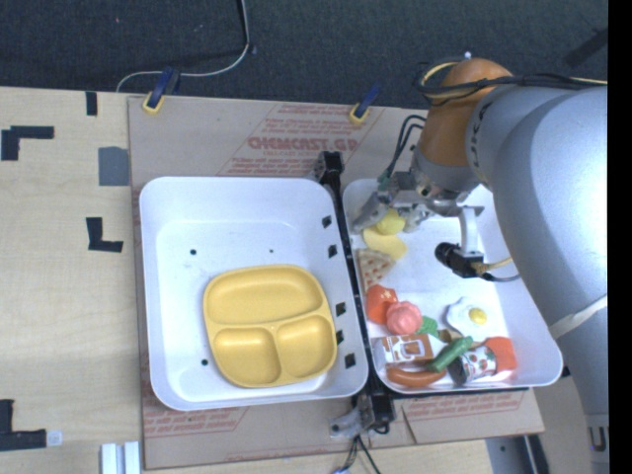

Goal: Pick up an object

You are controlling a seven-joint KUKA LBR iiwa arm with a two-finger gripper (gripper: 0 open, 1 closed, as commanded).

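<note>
Over the right bin's [533, 349] far corner, the end effector [387, 205] hovers above a yellow toy [385, 233]; finger state unclear. Likely light, rigid, slippery plastic: grip across its middle.

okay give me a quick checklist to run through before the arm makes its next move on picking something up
1. End effector over the right bin: ok.
2. A target below it: ok, a yellow toy lies beneath.
3. Toy between the end effector's tips: cannot tell.
4. Room around the target: not ok, a waffle-like piece touches it and the bin wall is close.
5. Left bin out of the way: ok, holds a yellow divided tray.
</note>
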